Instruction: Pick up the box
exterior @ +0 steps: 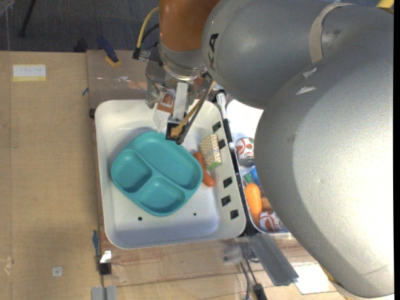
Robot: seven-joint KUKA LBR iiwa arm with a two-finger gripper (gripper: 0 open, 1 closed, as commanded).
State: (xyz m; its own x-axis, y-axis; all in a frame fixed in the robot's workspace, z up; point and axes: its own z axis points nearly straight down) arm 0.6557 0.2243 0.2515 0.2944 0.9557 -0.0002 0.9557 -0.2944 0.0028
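— Where is the box [211,150]?
— In the left bin [119,227], by its right wall, just right of the teal divided plate [156,173].
— And the arm?
— It reaches down; the gripper [175,132] hangs at the plate's upper edge, apart from the box, its state hard to tell.

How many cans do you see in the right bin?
2. One can lies near the bin's far end, beside the divider. The other can lies nearer the camera, just past the carrot. The arm covers most of this bin, so more may be hidden.
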